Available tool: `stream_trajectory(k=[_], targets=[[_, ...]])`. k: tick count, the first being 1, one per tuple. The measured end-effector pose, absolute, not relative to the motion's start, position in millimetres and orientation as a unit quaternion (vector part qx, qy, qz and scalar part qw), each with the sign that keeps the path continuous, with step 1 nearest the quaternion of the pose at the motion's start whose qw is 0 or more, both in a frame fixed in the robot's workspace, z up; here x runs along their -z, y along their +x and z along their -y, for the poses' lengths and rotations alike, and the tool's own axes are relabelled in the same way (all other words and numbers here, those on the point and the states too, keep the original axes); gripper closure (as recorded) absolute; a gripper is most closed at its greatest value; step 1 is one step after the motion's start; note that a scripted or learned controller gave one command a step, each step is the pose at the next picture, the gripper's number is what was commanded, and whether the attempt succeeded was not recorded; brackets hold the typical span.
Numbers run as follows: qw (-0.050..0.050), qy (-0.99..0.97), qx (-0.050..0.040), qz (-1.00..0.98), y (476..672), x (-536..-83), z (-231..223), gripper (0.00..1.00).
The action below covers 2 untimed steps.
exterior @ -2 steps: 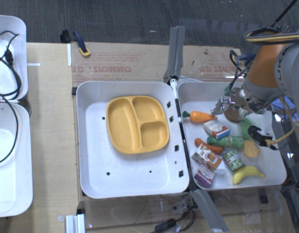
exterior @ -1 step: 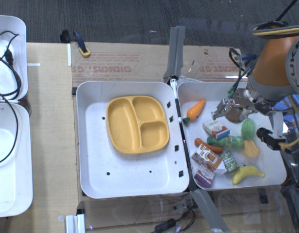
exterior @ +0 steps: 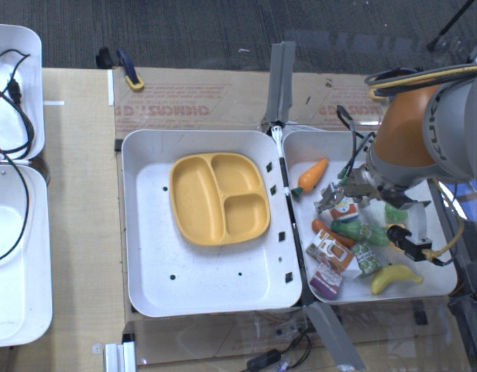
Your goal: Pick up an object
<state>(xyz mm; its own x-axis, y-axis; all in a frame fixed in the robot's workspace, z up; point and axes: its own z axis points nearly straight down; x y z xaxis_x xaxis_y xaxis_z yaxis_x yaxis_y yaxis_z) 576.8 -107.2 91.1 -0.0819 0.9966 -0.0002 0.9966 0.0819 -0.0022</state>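
Observation:
The right bin (exterior: 447,281) holds a heap of small toys. An orange carrot (exterior: 312,174) lies at its far left. A yellow banana (exterior: 395,278) rests near the front right. Between them sit a green vegetable (exterior: 356,229), an orange and white packet (exterior: 331,250), a small green box (exterior: 368,261) and a purple-edged piece (exterior: 324,285). My gripper (exterior: 330,201) hangs low over the middle of this bin, just right of the carrot and right above a small white and orange toy (exterior: 344,210). The grey wrist and orange band (exterior: 401,142) hide the bin's far right part.
The left bin (exterior: 145,270) holds a yellow divided plate (exterior: 220,198). A grey post (exterior: 281,84) rises behind the seam between the bins. White tubs with black cables (exterior: 10,130) stand at the far left. A blue and yellow tool (exterior: 130,72) lies on the bench behind.

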Motion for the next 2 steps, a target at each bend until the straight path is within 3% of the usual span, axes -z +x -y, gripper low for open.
stream_trajectory(k=[1,2], targets=[[0.001,-0.679,-0.0011,0.734,576.7,-100,109,1.00],[0.000,-0.688,-0.0010,0.725,606.0,-191,38,1.00]])
